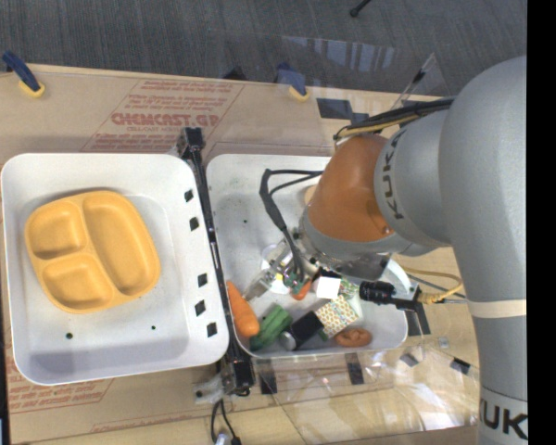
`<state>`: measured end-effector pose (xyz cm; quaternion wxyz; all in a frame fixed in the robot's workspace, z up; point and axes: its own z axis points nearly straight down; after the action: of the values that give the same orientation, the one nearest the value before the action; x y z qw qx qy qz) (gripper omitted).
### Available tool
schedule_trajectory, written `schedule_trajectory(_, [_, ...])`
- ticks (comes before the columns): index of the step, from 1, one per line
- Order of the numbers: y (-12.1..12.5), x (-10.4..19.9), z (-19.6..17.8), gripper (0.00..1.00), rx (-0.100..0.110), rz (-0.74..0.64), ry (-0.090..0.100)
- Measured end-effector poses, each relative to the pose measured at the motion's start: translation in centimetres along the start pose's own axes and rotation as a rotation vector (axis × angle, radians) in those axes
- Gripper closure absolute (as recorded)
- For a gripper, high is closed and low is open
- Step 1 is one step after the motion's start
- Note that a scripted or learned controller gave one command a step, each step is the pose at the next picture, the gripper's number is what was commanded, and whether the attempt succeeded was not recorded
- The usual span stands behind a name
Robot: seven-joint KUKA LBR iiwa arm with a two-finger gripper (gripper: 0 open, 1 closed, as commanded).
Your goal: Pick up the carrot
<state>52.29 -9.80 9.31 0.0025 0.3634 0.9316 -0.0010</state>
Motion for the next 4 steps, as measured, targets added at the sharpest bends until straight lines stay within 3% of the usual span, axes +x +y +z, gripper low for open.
schedule_trajectory(1, [1.1,-0.9,0.1,0.00,0.000,0.055,0.005])
schedule_trajectory(2, [1.2,-1.0,-0.9,1.00,-0.001,0.048,0.004])
schedule_trajectory(3, [1.2,-0.9,-0.9,0.00,0.000,0.048,0.005])
schedule_trajectory(4, [-0.2,-1.0,0.0,0.00,-0.002,0.374,0.004])
